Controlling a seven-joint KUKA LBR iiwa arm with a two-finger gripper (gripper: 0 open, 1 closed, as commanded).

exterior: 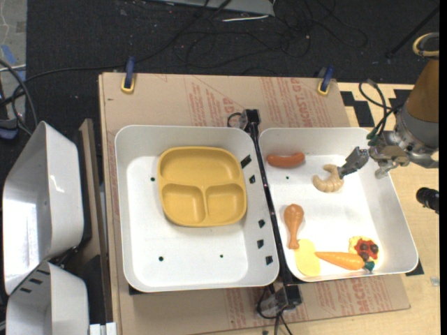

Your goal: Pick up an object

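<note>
The right bin holds several toy foods: a red sausage, a beige croissant-shaped piece, a brown drumstick, an orange carrot, a pale yellow piece and a small red-and-yellow toy. My gripper hangs over the bin's upper right part, open, with nothing between its fingers. Its left fingertip is just to the right of the croissant-shaped piece.
The left bin holds a yellow plate with three compartments. A black divider runs between the two bins. White boxes stand off the bench at the left. Cables lie on the dark floor behind.
</note>
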